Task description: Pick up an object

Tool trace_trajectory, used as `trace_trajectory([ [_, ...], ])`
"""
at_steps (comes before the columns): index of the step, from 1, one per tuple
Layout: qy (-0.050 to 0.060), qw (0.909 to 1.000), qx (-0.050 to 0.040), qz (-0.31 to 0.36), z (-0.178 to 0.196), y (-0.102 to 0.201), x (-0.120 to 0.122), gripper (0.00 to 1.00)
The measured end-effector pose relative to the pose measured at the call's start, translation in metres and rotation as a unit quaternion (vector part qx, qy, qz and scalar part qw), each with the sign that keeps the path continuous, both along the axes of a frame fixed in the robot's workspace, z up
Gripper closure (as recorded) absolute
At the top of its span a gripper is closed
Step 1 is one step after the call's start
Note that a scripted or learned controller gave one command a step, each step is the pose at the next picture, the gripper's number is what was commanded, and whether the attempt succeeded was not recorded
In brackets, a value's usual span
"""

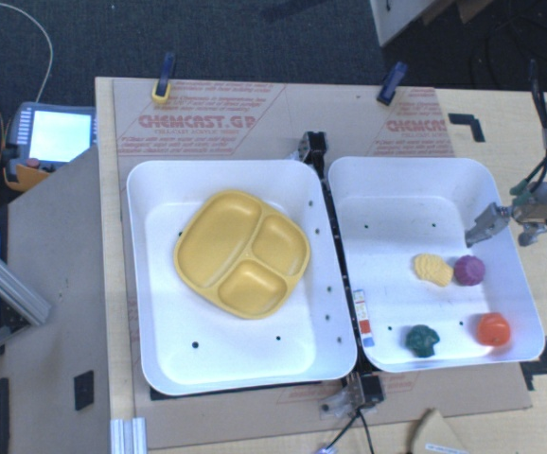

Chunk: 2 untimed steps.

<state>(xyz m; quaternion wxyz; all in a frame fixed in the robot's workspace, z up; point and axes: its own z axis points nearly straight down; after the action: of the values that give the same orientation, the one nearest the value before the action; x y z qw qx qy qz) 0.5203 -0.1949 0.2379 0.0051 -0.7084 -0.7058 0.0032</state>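
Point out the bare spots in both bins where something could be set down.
Right bin: its upper-left floor is bare. Crowded lower right, where the yellow piece touches the purple one, above the green broccoli and orange ball. Left bin: bare strip below the yellow divided plate.

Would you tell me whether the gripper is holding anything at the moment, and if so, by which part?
Nothing is held. The gripper hangs at the right bin's right rim, apart from the purple object.
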Motion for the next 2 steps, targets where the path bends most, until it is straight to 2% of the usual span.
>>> trace_trajectory([
  [1, -0.006, 1.0000, -0.0017, 0.002, 0.006, 0.000, 0.003, 0.00],
  [2, -0.003, 1.0000, -0.0003, 0.002, -0.039, 0.005, -0.002, 0.00],
])
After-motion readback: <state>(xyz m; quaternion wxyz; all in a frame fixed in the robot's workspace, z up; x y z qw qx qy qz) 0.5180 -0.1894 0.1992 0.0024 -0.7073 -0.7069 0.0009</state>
